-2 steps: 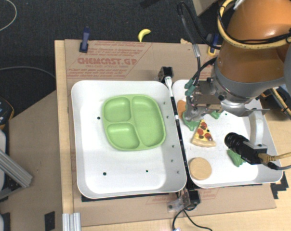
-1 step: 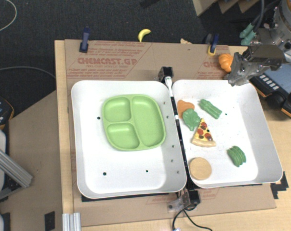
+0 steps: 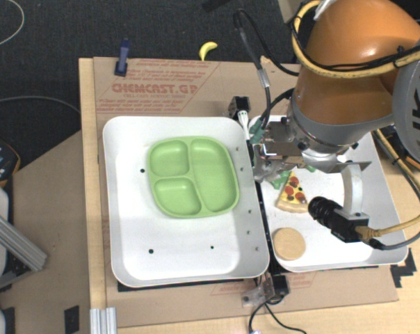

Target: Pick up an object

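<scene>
Nearest candidate is the toy pizza slice (image 3: 292, 195), lying flat in the right bin (image 3: 335, 257) near its left wall, crust end toward the lower right, tip pointing up toward the gripper (image 3: 268, 163). It looks like light, stiff moulded plastic, prob. smooth and a bit slippery, not fragile. Because it lies low and flat, best hold is prob. across the two straight sides near the thicker crust, w/ the pads going right down to the bin floor. A grab at the thin tip would likely slide off. Just below it, apart from it, sits a round tan disc (image 3: 289, 243), also flat & thin, so hard to get under. A small green bit (image 3: 277, 183) touches or nearly touches the slice's upper left, can't tell what it is. The gripper hangs just above and left of the slice, close to the wall between the bins. Can't tell whether it's wide or narrow, as the arm's orange-banded wrist (image 3: 349, 54) hides most of it, and nothing shows held. In the left bin (image 3: 126, 221) a green divided plate (image 3: 193, 176) lies flat, wide and awkward for a pinch except at the rim
</scene>
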`<state>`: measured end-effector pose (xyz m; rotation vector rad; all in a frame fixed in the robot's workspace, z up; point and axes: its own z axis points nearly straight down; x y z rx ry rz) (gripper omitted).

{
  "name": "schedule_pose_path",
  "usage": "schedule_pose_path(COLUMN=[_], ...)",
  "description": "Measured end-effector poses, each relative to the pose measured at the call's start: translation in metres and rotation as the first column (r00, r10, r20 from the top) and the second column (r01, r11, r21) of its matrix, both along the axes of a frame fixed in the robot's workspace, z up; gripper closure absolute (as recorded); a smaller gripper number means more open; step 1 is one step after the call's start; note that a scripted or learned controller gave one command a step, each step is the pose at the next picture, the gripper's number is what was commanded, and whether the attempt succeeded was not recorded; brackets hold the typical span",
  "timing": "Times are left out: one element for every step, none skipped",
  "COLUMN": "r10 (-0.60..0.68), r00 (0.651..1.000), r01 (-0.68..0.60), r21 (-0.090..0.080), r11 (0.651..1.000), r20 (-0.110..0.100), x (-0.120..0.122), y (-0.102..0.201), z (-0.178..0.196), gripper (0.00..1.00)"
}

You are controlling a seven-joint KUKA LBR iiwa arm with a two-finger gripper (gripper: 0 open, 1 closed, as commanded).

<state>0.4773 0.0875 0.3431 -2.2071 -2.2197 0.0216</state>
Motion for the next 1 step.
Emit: schedule_pose_path(r10=[0.000], r00=[1.000], r01=[0.000], r21=[0.006], r11=[1.000], r20=[0.029], x=[0.0026], y=[0.0395], z=[0.0936], gripper=[1.00])
